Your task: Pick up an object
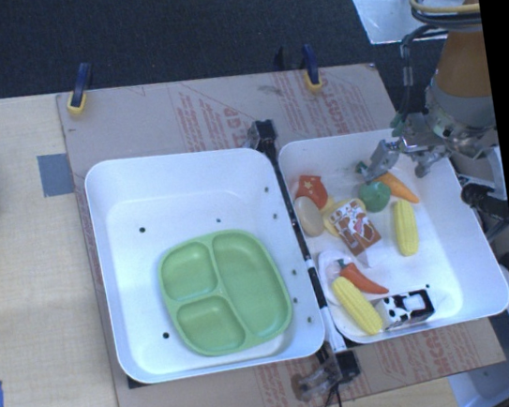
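Bench of pale wood fills our view, with a brown board laid on it and two shallow white bins side by side on that. Our left bin holds a green divided plate, its three wells bare. Our right bin carries the toy food from which one piece is to be taken.

Our arm, grey with its orange band, comes in from the right and hangs over the far right corner of that bin. Our gripper sits low there, metal fingers spread apart with nothing between them, pointing toward the cluster of food.

Just beside the fingertips lies a green round piece, with an orange carrot touching it on the right. A yellow corn cob stands below them, well clear of the walls. Toward the bin's left wall we see a red piece, a pale oval and a printed packet. Near the front lie a second corn cob, a second carrot and a small black-and-white item.

We judge the step in hand to be the approach, with no object yet taken. The next move calls for us to settle on one target, likely the green piece or the carrot closest to the claw, lower the open fingers either side of it, then close and lift. Crowding is the risk: the two touch, and a finger may land on the neighbour.
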